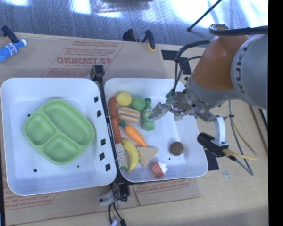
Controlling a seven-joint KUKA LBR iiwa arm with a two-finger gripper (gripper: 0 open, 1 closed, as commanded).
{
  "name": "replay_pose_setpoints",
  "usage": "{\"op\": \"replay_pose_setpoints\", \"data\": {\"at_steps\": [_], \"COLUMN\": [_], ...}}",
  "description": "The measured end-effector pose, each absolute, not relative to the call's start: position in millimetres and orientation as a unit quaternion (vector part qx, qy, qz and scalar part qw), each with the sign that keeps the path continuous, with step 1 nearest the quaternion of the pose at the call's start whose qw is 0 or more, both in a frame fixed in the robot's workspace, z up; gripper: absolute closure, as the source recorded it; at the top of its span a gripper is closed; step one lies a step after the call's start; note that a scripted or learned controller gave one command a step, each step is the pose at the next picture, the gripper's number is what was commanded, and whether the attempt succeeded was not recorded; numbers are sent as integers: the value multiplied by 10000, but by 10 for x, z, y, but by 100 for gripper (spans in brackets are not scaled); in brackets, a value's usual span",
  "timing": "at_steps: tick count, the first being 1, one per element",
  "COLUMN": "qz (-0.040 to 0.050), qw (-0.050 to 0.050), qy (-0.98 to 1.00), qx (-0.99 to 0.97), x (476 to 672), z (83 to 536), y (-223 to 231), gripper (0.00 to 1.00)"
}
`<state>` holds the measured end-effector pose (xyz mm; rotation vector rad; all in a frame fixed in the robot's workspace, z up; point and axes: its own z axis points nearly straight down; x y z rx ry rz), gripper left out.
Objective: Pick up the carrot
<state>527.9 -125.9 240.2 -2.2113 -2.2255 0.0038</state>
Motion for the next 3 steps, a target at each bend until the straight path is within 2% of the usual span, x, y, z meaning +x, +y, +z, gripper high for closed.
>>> {"op": "replay_pose_setpoints", "data": {"at_steps": [1, 2, 3], "qz": [20, 10, 18], "qw": [29, 22, 33], "qy": [-6432, -6799, -6814], "qx": [-7656, -7333, -7319], "x": [5174, 5660, 5659], "z": [1147, 912, 1010], "y": [-1021, -1298, -1296], "gripper": [0, 0, 100]}}
